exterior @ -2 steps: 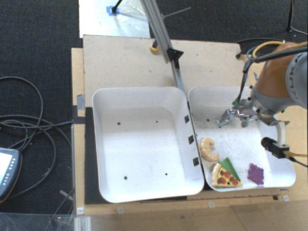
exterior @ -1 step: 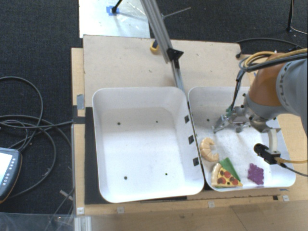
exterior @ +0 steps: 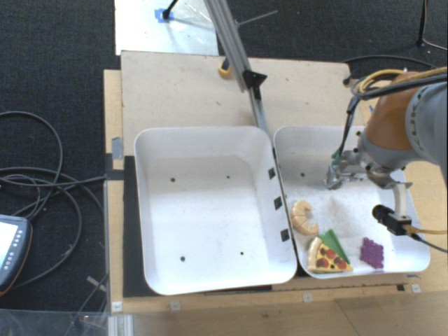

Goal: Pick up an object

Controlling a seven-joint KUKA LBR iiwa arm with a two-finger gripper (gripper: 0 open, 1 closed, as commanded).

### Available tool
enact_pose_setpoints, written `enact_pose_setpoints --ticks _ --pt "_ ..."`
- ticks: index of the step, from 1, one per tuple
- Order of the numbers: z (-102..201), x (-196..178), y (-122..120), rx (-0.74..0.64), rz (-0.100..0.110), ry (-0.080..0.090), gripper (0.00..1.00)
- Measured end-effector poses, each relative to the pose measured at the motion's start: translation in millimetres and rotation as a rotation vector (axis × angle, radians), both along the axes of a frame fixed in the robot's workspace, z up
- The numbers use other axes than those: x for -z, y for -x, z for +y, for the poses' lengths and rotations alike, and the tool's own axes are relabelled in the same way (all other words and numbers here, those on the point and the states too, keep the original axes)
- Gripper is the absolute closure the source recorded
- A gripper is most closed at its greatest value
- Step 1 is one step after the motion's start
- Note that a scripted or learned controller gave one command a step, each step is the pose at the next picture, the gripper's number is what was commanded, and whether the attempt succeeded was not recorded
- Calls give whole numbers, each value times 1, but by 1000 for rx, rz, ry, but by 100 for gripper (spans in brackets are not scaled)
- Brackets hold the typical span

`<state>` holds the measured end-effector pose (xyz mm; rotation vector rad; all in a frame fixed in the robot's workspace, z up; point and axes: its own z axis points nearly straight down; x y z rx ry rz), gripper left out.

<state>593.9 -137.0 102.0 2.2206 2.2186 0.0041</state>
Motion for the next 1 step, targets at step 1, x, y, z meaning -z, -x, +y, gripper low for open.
enact_pose_setpoints --ticks 1 --pt "5 -46 -7 -6 -2 1 100"
